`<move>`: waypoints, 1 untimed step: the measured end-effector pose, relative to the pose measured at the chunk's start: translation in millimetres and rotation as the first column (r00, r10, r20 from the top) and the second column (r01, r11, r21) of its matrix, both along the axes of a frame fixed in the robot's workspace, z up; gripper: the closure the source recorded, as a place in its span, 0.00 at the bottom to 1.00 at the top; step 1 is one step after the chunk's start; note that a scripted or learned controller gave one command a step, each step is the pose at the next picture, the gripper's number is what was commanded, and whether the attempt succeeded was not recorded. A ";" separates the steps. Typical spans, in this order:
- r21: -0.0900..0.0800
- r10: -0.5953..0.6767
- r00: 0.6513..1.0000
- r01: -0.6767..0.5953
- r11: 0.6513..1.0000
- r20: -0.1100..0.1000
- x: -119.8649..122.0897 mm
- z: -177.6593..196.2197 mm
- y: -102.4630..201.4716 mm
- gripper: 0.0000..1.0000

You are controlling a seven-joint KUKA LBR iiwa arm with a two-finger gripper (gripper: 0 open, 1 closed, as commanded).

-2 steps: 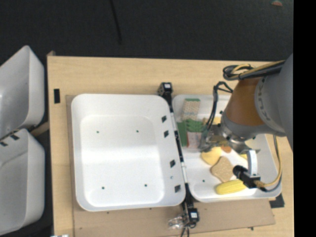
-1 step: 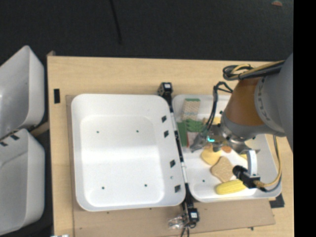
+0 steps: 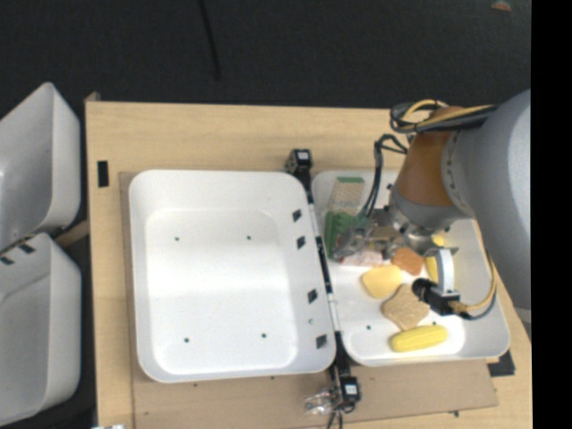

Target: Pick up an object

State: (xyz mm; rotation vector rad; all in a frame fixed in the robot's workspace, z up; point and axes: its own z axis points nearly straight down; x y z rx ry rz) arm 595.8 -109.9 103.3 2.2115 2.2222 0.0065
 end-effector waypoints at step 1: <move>-0.001 -0.006 1.000 0.006 1.000 0.000 12.7 19.6 -62.6 0.00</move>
